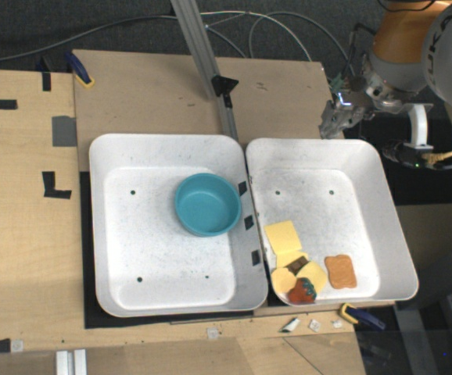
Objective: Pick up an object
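White plastic forms both bins on the bench, and we find them set side by side with their inner rims touching. In the left bin (116, 287) we note a single teal bowl (206, 203), upright, standing a little toward the bin's right side and toward its far half. In the right bin (367, 170) the contents are gathered at the near left corner: a pale yellow square block (282, 236), a tan sponge-like piece (340, 271) lying a little apart to its right, and between and below them a small heap of mixed pieces (300, 281), yellow, dark brown, red and teal. We cannot separate the items in that heap.

We record the arm (414, 30) entering at the upper right, its orange band in plain sight above the grey wrist. The gripper (340, 119) hangs over the far edge of the right bin, just outside its back rim, well apart from every object in either bin. It has hold of nothing that we can see. How wide it stands we cannot tell at this angle.

A slanted grey metal pole (199, 45) crosses the bench behind the bins.
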### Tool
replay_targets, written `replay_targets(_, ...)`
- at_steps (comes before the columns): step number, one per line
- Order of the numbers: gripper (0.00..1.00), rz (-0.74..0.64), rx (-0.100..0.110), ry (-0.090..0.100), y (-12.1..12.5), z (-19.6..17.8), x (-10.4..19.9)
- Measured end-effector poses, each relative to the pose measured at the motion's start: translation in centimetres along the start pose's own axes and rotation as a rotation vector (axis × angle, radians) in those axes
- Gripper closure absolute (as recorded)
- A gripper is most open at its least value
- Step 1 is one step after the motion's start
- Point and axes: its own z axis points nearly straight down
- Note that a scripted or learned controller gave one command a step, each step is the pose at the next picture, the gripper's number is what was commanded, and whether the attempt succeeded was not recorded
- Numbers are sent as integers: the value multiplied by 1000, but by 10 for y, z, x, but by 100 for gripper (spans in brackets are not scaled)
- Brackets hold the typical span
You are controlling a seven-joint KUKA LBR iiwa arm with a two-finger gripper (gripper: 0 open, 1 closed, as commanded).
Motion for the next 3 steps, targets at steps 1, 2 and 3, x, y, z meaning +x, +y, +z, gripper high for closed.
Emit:
replay_targets(1, 100, 1, 4, 1, 1, -14, 1)
replay_targets(2, 100, -1, 9, 1, -23, -2, 41)
replay_targets(3, 100, -3, 8, 2, -48, -3, 94)
